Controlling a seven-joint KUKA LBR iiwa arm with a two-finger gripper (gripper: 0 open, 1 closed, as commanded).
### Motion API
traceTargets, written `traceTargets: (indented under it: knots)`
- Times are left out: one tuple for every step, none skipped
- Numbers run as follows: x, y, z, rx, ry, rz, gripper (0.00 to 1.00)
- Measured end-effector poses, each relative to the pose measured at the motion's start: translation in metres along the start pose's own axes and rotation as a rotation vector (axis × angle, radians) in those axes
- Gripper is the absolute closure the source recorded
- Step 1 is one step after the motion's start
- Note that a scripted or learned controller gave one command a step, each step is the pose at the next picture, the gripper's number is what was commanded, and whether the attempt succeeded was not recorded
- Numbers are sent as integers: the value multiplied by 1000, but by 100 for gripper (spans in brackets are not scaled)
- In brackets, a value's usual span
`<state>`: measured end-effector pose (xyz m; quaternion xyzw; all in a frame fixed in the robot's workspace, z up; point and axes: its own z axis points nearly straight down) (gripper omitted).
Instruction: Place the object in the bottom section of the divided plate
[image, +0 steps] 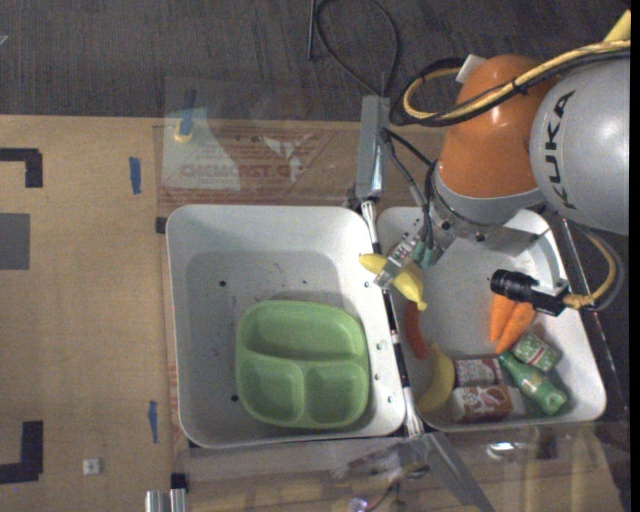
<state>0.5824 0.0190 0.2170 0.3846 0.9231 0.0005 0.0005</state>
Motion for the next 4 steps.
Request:
traceTargets:
  knots:
    - [55, -59, -11, 1, 1, 44, 100]
    - [69, -23, -16, -2, -3, -30, 100]
    - [69, -23, -16, -2, -3, -29, 0]
    - [83, -62, -90, -1, -2, 108, 0]
